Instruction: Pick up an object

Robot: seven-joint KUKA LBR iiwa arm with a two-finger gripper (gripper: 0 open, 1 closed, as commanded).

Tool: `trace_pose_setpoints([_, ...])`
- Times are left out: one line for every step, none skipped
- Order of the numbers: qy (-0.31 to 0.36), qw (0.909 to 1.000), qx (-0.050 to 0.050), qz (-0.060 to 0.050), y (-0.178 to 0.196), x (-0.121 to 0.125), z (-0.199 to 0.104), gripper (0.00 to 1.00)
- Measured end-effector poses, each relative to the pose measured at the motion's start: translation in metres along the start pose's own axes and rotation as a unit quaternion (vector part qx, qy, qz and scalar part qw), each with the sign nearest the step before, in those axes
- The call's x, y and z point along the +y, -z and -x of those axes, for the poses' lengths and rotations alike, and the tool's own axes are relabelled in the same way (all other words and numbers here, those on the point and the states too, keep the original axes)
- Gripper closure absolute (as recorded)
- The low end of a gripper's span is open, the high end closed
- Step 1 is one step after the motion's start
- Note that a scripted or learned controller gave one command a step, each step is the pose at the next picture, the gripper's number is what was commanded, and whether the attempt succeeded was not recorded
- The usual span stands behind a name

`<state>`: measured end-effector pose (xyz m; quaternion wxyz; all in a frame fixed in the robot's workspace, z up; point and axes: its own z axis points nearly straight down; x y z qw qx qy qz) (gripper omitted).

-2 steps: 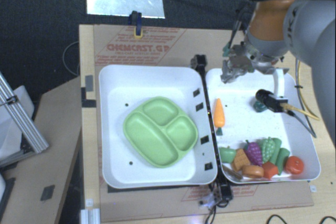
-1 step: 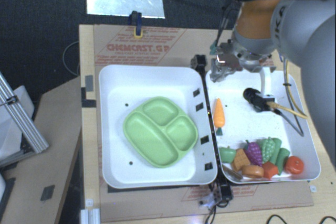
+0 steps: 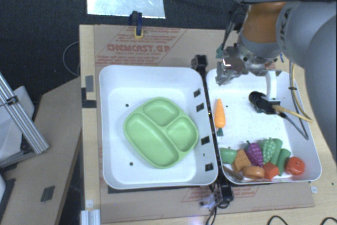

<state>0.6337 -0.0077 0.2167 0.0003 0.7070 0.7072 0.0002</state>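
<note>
While the fingers (image 3: 225,75) hover, the carrot (image 3: 219,114) lies apart below.

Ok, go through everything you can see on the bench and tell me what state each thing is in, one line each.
gripper: hovering above the right bin's far end, nothing visibly held
carrot: lying apart, by the right bin's left wall
pile of toy food: heaped at the near end of the right bin
green divided plate: flat in the left bin, compartments bare
</note>
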Motion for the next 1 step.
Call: trace_pose_setpoints([0.002, 1.0000, 0.000, 0.001, 0.0180, -0.0021, -0.0048, 1.00])
